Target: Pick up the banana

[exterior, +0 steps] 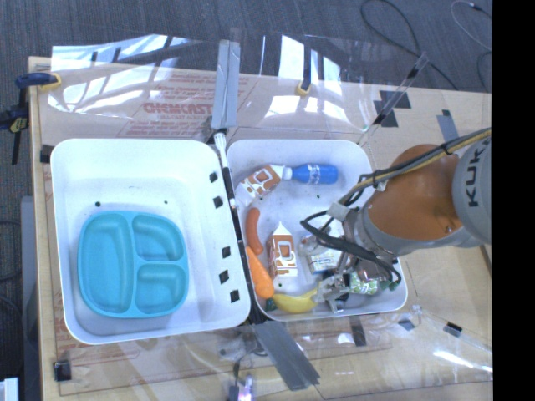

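Low in the right bin (pixel 368 153), the gripper (pixel 337 288) hangs just right of the banana (pixel 294 302); its grip cannot be told. A carrot (pixel 260 274) lies left. A blue tray (pixel 132 263) fills the left bin (pixel 67 182).

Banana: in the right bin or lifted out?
In. The banana lies flat on the right bin's floor by its near wall, beside the carrot; the claw is next to it.

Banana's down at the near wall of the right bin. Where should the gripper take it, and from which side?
Probably the banana at mid-length, fingers closing across its narrow width, coming from above. It lies flat along the bin's near wall, a carrot at its left end and the gripper at its right.
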Robot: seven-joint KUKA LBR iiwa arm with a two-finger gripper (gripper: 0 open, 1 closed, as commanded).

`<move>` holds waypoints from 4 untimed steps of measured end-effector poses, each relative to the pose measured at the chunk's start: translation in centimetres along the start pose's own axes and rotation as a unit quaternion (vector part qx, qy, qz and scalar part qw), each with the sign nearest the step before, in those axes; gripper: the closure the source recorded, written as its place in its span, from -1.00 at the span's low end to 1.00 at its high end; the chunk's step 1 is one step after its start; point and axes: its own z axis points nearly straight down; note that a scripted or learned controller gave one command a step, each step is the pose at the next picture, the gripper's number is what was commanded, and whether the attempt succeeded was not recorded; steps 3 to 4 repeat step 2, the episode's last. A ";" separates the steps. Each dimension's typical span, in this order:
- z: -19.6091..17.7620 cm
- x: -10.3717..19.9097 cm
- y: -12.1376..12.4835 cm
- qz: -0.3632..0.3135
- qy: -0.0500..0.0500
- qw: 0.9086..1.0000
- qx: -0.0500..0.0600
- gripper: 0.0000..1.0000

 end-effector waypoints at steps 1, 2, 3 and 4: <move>-0.3 -0.6 1.2 -0.059 -0.001 0.998 0.000 -1.00; -1.3 -0.7 1.2 -0.060 -0.003 0.998 0.001 1.00; -1.3 -0.7 1.2 -0.060 -0.003 0.998 0.001 1.00; -1.3 -0.7 1.2 -0.060 -0.003 0.998 0.001 1.00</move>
